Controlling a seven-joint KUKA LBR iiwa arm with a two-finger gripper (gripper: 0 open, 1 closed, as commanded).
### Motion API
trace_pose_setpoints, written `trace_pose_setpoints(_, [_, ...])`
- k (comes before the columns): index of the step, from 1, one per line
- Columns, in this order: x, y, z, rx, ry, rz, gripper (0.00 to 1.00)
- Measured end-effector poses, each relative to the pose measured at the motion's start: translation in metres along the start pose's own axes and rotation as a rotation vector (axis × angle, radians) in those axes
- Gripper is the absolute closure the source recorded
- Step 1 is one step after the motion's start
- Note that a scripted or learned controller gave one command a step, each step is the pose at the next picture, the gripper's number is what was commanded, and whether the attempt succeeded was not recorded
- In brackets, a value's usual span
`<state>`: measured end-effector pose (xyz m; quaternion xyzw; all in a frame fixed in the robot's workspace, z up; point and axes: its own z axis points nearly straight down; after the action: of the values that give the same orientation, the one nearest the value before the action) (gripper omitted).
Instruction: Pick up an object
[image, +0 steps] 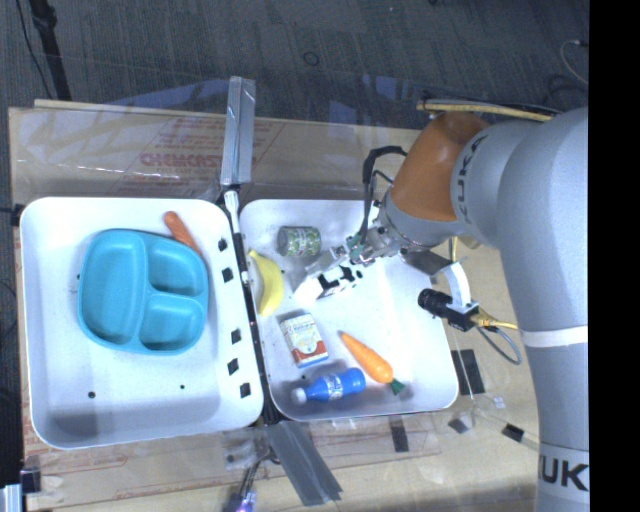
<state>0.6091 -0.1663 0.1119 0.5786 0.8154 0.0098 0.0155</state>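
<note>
Arm: the grey KUKA arm (535, 280), nearest the lens, fills the right side and bends over the right white bin (425, 395); its orange band (432, 170) sits above the wrist.
Hand: the two-finger hand (335, 278) hangs low in the upper middle of the right bin, black-and-white fingertips pointing left; whether they are spread or pressed together cannot be told, and nothing is visible between them.
Right bin: a yellow banana (267, 283) lies along the left wall, a crumpled green can (299, 241) just above the hand, a small red-and-white carton (303, 338) in the middle, an orange toy carrot (366, 358) to its right, a blue plastic bottle (331, 386) near the front wall.
Left bin: the left white bin (60, 400) holds a blue divided plastic tray (142, 290) with a second orange carrot (181, 231) just beside its upper right corner.
Tabletop: both bins rest on the pale wooden tabletop (120, 150).
</note>
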Motion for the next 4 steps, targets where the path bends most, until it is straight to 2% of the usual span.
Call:
trace_pose_setpoints(1, [-0.023, -0.004, 0.000, 0.002, 0.003, 0.106, 0.00])
trace_pose_setpoints(2, [-0.011, -0.006, 0.001, 0.002, -0.007, 0.051, 0.00])
trace_pose_setpoints(3, [-0.010, -0.008, 0.001, 0.004, -0.004, 0.186, 0.00])
trace_pose_setpoints(4, [-0.011, -0.006, 0.001, 0.001, -0.005, 0.052, 0.00])
